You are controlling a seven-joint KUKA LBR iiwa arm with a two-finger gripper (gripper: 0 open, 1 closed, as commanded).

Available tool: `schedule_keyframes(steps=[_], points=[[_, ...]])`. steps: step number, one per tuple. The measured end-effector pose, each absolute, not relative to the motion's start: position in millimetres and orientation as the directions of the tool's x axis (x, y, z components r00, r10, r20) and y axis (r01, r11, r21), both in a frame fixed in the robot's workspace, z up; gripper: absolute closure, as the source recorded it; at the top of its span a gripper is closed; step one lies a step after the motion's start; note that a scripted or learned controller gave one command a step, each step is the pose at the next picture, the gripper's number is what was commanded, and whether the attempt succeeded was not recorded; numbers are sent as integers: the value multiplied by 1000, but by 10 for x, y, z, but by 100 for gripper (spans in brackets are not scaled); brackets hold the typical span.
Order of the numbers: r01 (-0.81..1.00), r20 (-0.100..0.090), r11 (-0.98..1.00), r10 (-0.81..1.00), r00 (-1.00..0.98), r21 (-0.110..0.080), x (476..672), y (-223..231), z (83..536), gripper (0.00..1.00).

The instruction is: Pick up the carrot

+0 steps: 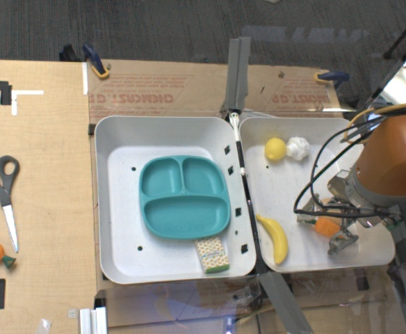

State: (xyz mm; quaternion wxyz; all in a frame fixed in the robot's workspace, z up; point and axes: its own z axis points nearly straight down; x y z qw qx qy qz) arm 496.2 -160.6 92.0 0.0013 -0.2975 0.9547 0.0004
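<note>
Orange-banded arm, black cables

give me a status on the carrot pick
Pincer down in right bin, low on the carrot. Grip unconfirmed. Banana lies apart to the left, not blocking.

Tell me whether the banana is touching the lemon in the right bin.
Apart. The camera view shows bare white bin floor between the lemon near the back of the right bin and the banana near the front.
</note>
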Motion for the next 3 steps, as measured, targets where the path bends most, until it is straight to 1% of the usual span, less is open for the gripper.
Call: schedule_keyframes(steps=[1,2,3], points=[[-494,-3,869,-494,-869,0,4853,-1642,919,0],[-169,-5,986,-169,-986,-1,4997,-1918,928,0],[-172,-8,985,-172,-985,-1,5015,-1901,1023,100]])
